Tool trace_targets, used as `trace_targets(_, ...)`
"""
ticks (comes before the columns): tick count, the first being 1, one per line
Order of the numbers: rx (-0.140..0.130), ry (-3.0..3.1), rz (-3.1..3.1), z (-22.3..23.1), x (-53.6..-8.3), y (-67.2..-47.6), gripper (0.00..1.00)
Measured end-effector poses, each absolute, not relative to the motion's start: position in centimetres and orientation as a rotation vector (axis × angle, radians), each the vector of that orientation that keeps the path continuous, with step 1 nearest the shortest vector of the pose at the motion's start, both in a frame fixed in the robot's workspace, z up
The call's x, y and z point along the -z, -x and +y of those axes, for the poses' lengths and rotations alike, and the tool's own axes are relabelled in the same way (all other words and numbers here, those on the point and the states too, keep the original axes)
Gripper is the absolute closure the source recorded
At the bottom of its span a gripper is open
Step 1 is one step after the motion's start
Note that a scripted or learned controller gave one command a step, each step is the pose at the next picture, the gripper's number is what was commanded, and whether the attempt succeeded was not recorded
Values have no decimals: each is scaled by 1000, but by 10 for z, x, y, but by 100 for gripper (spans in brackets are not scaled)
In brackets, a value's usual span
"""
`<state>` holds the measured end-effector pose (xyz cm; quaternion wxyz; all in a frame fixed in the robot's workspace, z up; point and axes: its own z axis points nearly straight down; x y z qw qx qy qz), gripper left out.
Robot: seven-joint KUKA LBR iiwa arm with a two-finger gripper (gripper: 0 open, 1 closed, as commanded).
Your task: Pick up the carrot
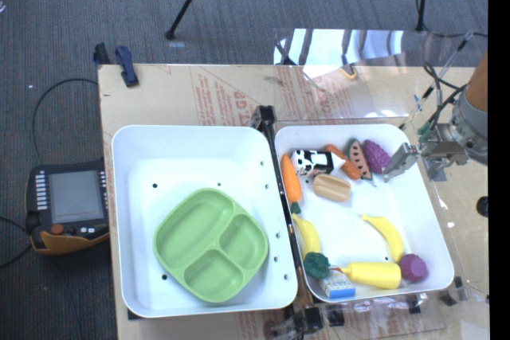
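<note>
The carrot (291, 177) is orange with a green top and lies lengthwise along the left wall of the right bin (434, 203), its green end pointing to the front. My gripper (397, 162) hangs over the right bin's back right part, beside a purple bunch of grapes (376, 155). It is well to the right of the carrot and apart from it. The arm comes in from the right edge.
The right bin also holds a black-and-white cow toy (311, 161), a watermelon slice (356, 158), a bread roll (331, 187), two bananas (385, 234), broccoli (316, 263), a yellow bottle (372, 275) and a purple ball (412, 267). A green divided plate (211, 244) lies in the left bin (135, 163).
</note>
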<state>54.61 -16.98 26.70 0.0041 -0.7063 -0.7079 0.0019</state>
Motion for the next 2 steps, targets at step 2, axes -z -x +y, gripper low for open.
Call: trace_targets(2, -11, 2350, -2077, -83, -88, -595, 0)
